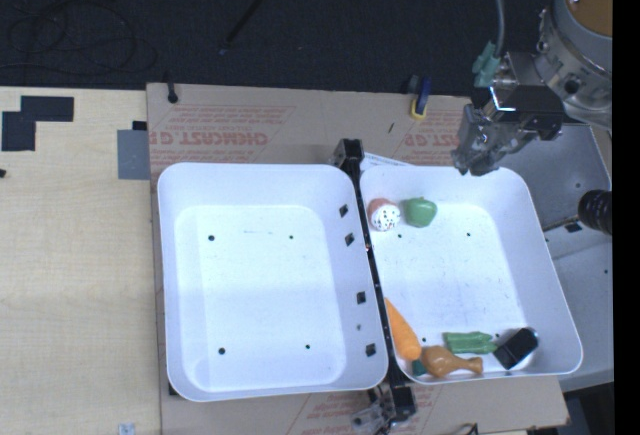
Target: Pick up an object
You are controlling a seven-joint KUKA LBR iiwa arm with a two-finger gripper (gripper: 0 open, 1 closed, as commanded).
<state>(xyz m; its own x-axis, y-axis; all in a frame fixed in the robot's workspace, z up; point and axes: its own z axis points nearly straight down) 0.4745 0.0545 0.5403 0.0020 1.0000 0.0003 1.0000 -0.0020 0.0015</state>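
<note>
Sitting side by side on cardboard (300, 128), two white bins (260, 183), black floor behind, fingers (478, 161) state unclear

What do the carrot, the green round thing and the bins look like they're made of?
Carrot: probably moulded plastic, smooth even orange, a toy by its look. Green round thing: likely plastic too, with a slight sheen on top. Bins: apparently thin white plastic with a matte finish, rounded corners and formed rims. None of this is certain from this view alone.
</note>
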